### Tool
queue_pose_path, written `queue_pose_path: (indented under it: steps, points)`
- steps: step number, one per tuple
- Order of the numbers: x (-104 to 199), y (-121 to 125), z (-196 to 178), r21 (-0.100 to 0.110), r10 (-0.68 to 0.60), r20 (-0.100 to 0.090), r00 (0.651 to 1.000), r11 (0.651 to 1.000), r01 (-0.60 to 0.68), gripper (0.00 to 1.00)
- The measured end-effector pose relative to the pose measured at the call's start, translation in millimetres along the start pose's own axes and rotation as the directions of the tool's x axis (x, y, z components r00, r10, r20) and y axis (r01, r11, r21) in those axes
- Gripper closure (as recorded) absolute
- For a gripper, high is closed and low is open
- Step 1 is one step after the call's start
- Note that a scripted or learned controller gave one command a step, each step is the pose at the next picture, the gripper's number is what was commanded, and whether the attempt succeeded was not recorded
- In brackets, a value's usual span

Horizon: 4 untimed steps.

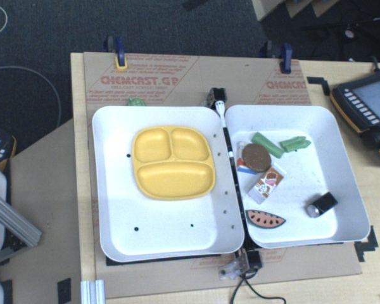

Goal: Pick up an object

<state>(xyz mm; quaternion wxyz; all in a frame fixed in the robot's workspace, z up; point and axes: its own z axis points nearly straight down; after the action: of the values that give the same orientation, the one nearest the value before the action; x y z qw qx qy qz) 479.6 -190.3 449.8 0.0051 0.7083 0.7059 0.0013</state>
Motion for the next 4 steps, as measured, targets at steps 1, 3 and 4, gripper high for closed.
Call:
queue_pose_path:
  steps: [1,3,4]
  points:
    - [-29,0,-7,0.004,-0.001,-0.001,1.000,1.000,0.001,1.00]
    - [39,1,36,0.002,-0.012,-0.005,1.000,1.000,0.012,1.00]
    - [9,-1,54,0.011,-0.001,-0.005,1.000,1.000,0.001,1.00]
